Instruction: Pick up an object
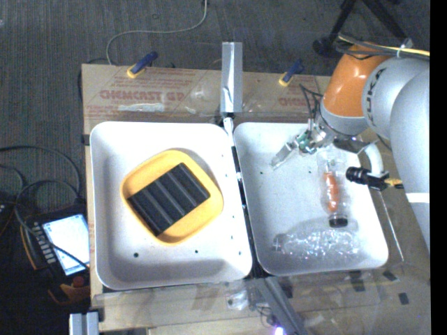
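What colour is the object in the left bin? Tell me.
Yellow-orange rim with a black ribbed centre, on the object in the camera view.

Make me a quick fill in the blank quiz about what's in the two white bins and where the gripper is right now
1. The yellow tray with the black ribbed insert lies in the ______ bin as the camera sees it.
2. The clear bottle with the orange label lies in the ______ bin as the camera sees it.
3. The gripper hangs over the same bin as the ______.
4. The crinkled clear plastic piece lies toward the ______ edge of its bin.

Missing words: left; right; bottle; near
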Available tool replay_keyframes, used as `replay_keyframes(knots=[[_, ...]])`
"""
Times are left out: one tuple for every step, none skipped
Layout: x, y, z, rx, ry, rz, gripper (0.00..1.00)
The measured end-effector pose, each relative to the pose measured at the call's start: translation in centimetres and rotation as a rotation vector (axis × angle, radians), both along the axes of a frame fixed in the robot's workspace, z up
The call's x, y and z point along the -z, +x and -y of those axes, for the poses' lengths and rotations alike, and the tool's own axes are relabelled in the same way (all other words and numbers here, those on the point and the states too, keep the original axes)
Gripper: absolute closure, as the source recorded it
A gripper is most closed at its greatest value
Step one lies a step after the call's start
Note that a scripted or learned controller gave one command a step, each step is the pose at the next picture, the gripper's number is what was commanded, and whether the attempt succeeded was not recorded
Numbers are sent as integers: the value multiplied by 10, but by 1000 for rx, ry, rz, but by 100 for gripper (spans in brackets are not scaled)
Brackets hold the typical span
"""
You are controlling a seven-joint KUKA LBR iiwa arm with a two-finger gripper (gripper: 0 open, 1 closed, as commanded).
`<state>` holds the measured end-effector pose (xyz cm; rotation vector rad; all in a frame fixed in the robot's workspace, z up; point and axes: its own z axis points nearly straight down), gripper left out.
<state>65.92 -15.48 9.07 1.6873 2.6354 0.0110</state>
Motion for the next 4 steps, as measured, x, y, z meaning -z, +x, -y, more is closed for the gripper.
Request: replay_keyframes(knots=[[-8, -30, 58, 50, 1, -12, 0], [-1, -85, 67, -65, -3, 3, 0], [-2, -123, 28, -143, -7, 3, 0], [-13, -121, 26, -144, -4, 9, 100]])
